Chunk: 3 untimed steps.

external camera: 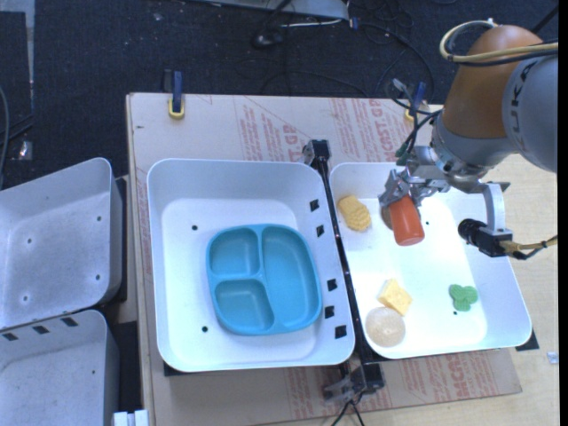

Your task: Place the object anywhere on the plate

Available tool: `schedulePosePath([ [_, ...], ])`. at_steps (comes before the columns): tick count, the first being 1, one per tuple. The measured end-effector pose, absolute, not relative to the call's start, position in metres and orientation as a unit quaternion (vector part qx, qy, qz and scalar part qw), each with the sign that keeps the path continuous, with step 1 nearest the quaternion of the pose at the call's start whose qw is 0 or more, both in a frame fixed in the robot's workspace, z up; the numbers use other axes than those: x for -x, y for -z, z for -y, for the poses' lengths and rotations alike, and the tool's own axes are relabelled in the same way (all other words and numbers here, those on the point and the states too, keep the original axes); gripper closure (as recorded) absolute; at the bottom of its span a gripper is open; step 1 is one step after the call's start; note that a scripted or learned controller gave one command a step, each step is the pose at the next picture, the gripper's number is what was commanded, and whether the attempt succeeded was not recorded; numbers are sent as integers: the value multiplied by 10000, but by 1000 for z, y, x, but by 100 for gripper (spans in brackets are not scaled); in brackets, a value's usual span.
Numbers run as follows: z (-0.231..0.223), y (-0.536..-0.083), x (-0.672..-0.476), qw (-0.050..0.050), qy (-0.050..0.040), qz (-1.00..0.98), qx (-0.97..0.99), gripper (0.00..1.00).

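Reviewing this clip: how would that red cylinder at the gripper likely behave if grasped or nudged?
The red cylinder looks smooth and rounded, so it may roll if nudged and could slip from the gripper. It seems rigid, probably a light plastic toy, like the other pieces in the right bin.

grey arm (524,105), orange band, yellow cable

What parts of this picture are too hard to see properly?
- End effector, camera view: the wrist above hides its fingers, so whether they grip the red-orange cylinder is unclear.
- Green item in the right bin: too small to identify.
- Arm: cut off by the picture's right edge.
- Blue plate: fully visible.
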<state>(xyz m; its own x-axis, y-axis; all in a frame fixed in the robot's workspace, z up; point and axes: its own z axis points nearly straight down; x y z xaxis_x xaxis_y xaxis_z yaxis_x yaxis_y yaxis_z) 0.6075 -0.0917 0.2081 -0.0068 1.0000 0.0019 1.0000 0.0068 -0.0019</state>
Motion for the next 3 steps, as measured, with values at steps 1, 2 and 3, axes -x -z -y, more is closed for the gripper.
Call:
schedulePosePath([
  [1,40,-221,-587,12,3,7098,7044,100],
  [2,-7,-220,-579,14,0,7099,7043,100],
  [3,-64,-218,-553,15,-2,7101,7041,100],
])
